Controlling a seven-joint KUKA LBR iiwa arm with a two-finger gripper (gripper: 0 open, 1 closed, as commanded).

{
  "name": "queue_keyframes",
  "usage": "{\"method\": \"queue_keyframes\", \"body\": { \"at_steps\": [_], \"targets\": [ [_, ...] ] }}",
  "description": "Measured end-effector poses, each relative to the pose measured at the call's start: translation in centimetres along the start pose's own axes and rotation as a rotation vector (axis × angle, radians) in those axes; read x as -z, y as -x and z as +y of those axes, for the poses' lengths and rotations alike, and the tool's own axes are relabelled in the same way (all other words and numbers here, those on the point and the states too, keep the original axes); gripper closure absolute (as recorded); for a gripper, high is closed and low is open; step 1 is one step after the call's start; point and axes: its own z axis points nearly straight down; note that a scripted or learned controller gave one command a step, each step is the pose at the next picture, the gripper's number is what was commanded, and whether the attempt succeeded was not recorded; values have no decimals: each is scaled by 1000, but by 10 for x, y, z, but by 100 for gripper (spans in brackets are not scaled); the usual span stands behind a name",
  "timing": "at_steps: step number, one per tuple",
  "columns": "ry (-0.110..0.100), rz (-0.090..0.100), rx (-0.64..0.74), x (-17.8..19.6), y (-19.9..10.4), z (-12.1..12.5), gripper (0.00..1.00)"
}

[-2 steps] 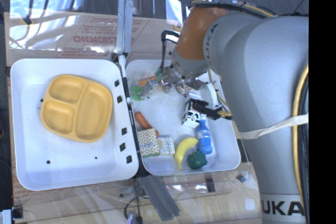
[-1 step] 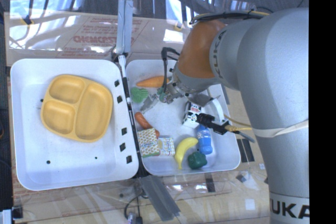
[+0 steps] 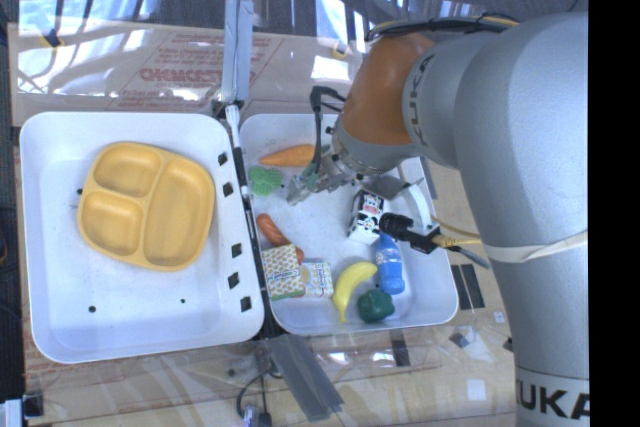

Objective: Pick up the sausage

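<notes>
Broccoli [image 3: 376, 306], banana [image 3: 351, 284] and blue bottle [image 3: 390, 269] sit nearest you along the front of the right bin [image 3: 440, 305], with two small packets [image 3: 296, 279] beside them; the sausage [image 3: 271, 230] lies just behind those packets, close to the bin's left wall; further back you see the gripper [image 3: 299, 188] low over the floor, between a green piece [image 3: 265, 180] and a milk carton [image 3: 367, 214]; whether it is open you cannot tell; a carrot [image 3: 288, 156] lies behind; the yellow tray [image 3: 146, 205] rests in the left bin [image 3: 50, 315].
</notes>
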Motion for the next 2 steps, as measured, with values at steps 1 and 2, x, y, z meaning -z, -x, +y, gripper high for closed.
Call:
{"method": "queue_keyframes", "body": {
  "at_steps": [1,2],
  "targets": [
    [0,0,0,0,0,0,0],
    [3,-2,-7,92,-18,41,0]
  ]
}}
